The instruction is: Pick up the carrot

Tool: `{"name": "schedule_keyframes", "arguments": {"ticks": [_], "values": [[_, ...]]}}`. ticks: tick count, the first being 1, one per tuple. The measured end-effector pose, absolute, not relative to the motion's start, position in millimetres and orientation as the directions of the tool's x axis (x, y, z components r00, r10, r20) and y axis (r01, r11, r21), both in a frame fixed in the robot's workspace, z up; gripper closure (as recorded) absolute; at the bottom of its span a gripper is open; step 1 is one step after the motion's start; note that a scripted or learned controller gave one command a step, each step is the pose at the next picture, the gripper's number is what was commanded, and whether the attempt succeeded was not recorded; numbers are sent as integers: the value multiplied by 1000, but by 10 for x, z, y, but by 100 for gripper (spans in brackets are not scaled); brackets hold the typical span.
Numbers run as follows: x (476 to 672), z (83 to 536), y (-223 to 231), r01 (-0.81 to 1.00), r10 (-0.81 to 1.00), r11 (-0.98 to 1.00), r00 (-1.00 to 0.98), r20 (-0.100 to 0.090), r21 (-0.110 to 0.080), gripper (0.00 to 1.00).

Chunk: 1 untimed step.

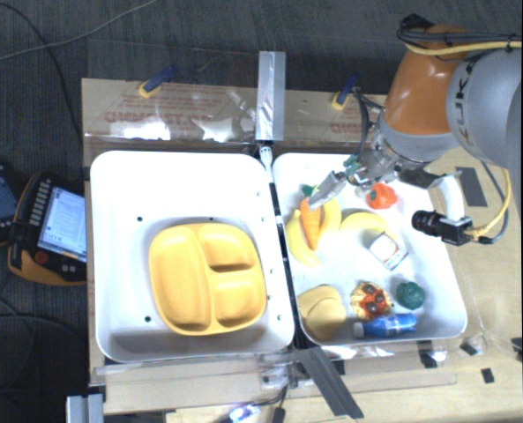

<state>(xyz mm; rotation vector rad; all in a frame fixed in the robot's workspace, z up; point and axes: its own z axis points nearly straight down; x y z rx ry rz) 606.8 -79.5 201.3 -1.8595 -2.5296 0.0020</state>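
The carrot [309, 222] is a small orange piece with a green top, lying on a yellow banana [303, 245] at the upper left of the right bin [455, 311]. My gripper [331, 184] hangs just above and to the right of the carrot's green end, reaching in from the grey and orange arm [424, 95] at the upper right. Its tip sits close to the carrot's top, and I cannot tell whether it touches. Nothing shows held in it.
In the right bin lie a red-orange fruit [381, 196], a yellow piece [363, 223], a white box [389, 250], a green ball [409, 293], a blue bottle [390, 326], a colourful toy [370, 298] and a tan bun [322, 310]. A yellow divided plate [210, 276] sits in the left bin [120, 183].
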Motion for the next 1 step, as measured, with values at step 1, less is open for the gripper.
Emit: {"name": "schedule_keyframes", "arguments": {"ticks": [1], "values": [[6137, 933, -1051, 950, 950, 313, -313, 1, -1, 0]]}}
